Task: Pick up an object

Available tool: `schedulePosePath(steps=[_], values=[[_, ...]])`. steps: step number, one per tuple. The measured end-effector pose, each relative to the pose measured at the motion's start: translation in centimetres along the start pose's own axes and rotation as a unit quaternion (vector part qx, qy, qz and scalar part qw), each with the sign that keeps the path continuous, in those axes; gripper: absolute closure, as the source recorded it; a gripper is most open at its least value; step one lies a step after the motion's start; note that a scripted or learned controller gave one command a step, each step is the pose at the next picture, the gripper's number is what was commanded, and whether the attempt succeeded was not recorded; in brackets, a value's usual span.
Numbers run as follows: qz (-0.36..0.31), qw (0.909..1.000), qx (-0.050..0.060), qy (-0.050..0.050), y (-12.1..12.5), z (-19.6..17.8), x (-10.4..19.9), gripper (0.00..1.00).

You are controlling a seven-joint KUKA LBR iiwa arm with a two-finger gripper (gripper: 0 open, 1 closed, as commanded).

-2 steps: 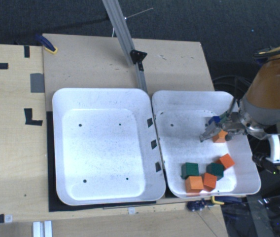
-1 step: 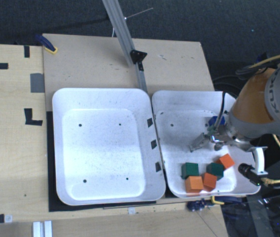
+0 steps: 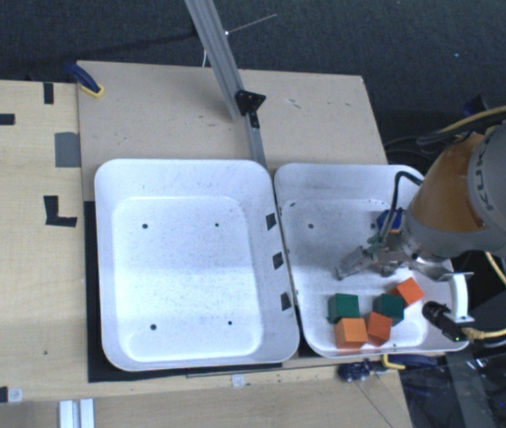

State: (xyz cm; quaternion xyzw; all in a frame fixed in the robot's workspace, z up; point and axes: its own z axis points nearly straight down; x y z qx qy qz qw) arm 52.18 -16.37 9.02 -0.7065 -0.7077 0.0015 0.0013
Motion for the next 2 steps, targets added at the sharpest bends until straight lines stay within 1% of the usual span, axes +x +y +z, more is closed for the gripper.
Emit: schedulePosePath(steps=[1, 2], values=[[0.0, 1.0, 0.0, 0.001, 0.0, -1.1, 0.0, 1.0], [0.001, 1.0, -0.003, -0.001, -0.3, -6.0, -0.9, 1.0]])
